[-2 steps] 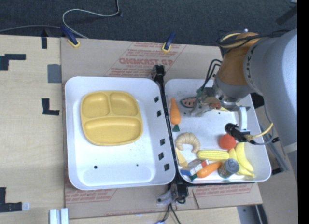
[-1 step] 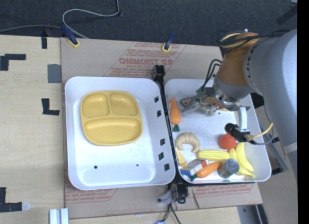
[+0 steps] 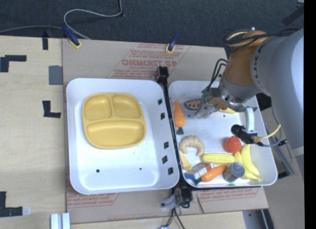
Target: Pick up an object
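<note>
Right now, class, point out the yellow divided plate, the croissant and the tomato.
yellow divided plate point(image 3: 114, 120): camera view, centre ridge.
croissant point(image 3: 192, 144): camera view, middle of its curve.
tomato point(image 3: 232, 144): camera view, top.

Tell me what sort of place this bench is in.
Probably a robot lab's pick-and-place test bench: two shallow white plastic bins clamped onto printed cardboard, toy plastic food such as a yellow banana, and a grey arm reaching in.

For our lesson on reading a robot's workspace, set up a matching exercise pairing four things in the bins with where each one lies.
Things:
1. yellow divided plate
2. croissant
3. banana
4. watermelon slice

Places:
A. right bin, near right corner
B. left bin
C. right bin, far side, beside the end effector
D. right bin, middle, near the divider

Pairs: 1-B, 2-D, 3-A, 4-C
</note>
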